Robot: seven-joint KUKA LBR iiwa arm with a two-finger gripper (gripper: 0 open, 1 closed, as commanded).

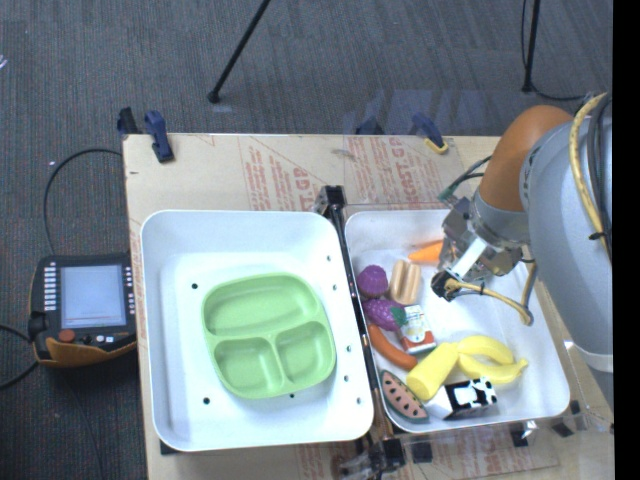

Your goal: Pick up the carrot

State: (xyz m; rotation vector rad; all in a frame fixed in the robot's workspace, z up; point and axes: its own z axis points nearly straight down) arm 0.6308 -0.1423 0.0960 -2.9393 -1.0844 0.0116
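The carrot (425,252) is an orange piece lying near the back of the right bin (545,368); only its left end shows, and the rest is hidden under the arm. My gripper (460,255) hangs right over the carrot's right end, low in the bin. The wrist hides the spot where the gripper and the carrot meet.
Left of the carrot lie a tan cylinder (405,281), purple grapes (372,280) and a small carton (415,328). An orange-red sausage (391,349), a yellow banana (470,360), a watermelon slice (403,396) and a black-and-white block (470,395) fill the front. The left bin (165,268) holds a green divided plate (268,333).
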